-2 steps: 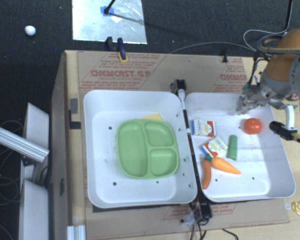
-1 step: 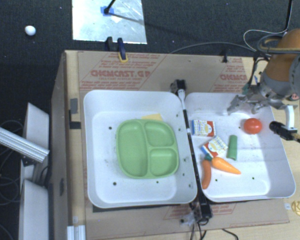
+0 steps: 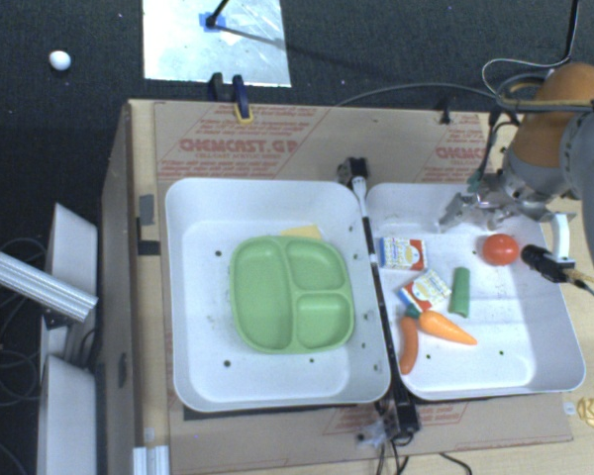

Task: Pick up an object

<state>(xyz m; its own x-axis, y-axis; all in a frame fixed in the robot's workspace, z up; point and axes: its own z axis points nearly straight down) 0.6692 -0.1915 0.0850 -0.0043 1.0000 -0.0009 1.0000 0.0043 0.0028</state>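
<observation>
Red and round, the tomato (image 3: 499,249) lies at the far right of the right bin (image 3: 544,364), just near of the gripper (image 3: 483,206), which hovers low over the bin's far edge. Whether the claw is spread or closed I cannot tell. This looks like the approach step; next it should centre over one object and descend.

Even overhead light, mild glare on white bins (image 3: 277,191), slightly soft focus.
</observation>
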